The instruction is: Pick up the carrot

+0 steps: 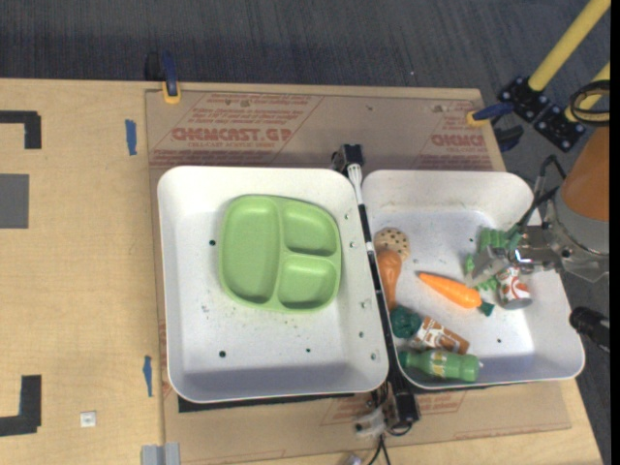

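Observation:
The orange carrot [449,290] lies on its side in the middle of the right bin [436,197], thin end toward the left and its green-tipped end toward the right. My gripper [511,258] hangs low over the right side of that bin, just up and to the right of the carrot's thick end. It sits among a green leafy toy [492,243] and a small red-and-white item [515,290]. Nothing of the carrot is between the gripper's parts. The grey arm with its orange band [586,187] comes in from the right.
The left bin [184,289] holds a green divided plate [281,252]. Along the right bin's left wall are a speckled round toy [391,241] on an orange piece [389,271], a dark green item [405,323], a brown packet [444,336] and a green bottle [443,363].

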Robot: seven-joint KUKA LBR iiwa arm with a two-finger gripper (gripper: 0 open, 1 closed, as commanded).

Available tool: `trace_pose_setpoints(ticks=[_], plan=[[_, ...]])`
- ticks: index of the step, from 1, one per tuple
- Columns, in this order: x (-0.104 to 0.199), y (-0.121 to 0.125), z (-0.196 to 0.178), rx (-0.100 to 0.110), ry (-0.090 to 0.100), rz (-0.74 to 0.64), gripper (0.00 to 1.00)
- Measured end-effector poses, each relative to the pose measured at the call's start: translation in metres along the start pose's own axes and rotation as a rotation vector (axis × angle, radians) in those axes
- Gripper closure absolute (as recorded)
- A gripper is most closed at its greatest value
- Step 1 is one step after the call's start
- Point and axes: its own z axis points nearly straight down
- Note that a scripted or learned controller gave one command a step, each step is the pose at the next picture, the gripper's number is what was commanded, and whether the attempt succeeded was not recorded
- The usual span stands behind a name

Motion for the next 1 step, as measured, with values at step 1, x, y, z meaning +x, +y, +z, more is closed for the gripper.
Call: trace_pose_setpoints(ticks=[1], plan=[[0.0225,-0.002,0.1,-0.001,0.0,0.104,0.0]])
